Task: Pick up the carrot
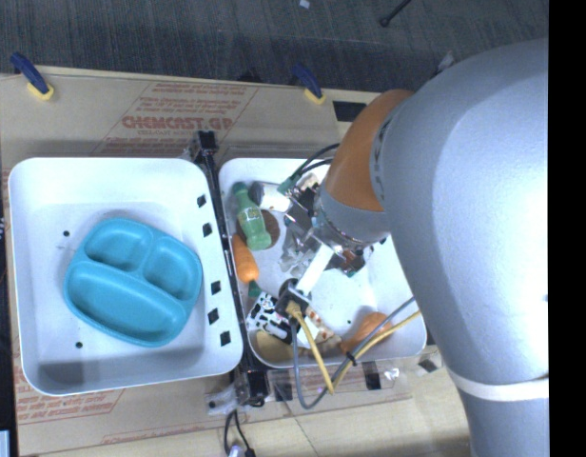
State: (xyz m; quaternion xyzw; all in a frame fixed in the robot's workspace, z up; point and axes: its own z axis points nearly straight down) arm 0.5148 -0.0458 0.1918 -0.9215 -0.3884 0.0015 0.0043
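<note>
The gripper (295,234) hangs low over the middle of the right bin (400,272), under the orange-banded wrist; whether it is open or closed cannot be told, and nothing can be seen in its grasp. At the left of the frame the left bin (36,198) holds a blue divided plate (131,279), lying at a slant. Just right of the divider, the carrot (244,261) lies against the right bin's left wall, left of the gripper and apart from it. A green bottle (251,219) lies just above the carrot, touching or nearly so. Below the carrot sits a small black-and-white thing (263,312). Further right, near the bin's lower edge, lies an orange-brown lump (366,326).
</note>
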